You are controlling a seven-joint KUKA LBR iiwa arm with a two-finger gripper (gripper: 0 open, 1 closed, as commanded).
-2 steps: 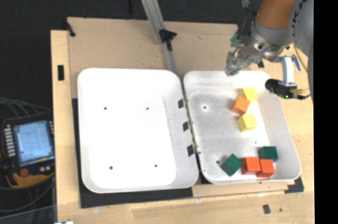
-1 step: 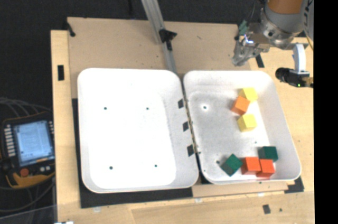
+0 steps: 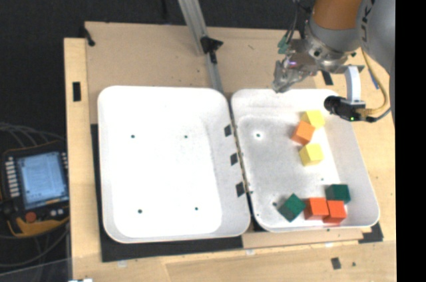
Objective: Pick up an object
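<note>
Blocks lie scattered in the right-hand bin (image 3: 266, 161): a yellow block (image 3: 313, 118) touching an orange block (image 3: 303, 133) near the far side, a second yellow block (image 3: 311, 154) just below them, and along the near wall a dark green block (image 3: 291, 207), two more orange blocks (image 3: 325, 209) pressed together, and another green block (image 3: 339, 193). The left-hand bin (image 3: 166, 161) holds none. The gripper (image 3: 287, 80) hangs over the far rim of the right bin, and nothing shows between its tips; whether it is released or clenched cannot be told from this slant.

The likeliest trouble is the crowding. The upper yellow and orange blocks touch, so a descent on either could land on the seam and push both aside. The near-wall cluster sits tight against the bin's edge, leaving little room for a grasp. The lone yellow block looks the safest target.
</note>
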